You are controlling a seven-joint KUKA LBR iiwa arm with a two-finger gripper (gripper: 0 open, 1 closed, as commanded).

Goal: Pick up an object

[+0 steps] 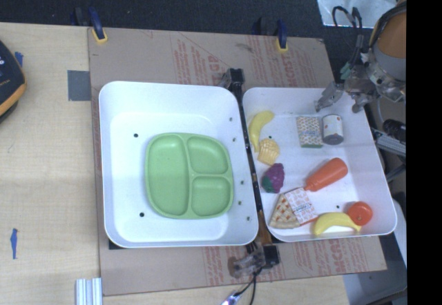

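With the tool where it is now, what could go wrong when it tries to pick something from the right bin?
1. The tool hovers at the right bin's far rim; descending there, it may strike the rim.
2. The small can lies on its side beside the packet; it may roll away or the packet get pinched too.
3. The banana slice, tomato and cracker crowd the near corner, so a clean grasp is unlikely.

Two white bins [110, 159], one green tray [188, 174], two bananas [259, 128].

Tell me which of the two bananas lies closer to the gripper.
The banana at the right bin's upper left, beside the corn, is closer to the gripper. The other banana lies at the bin's bottom edge beside the tomato.
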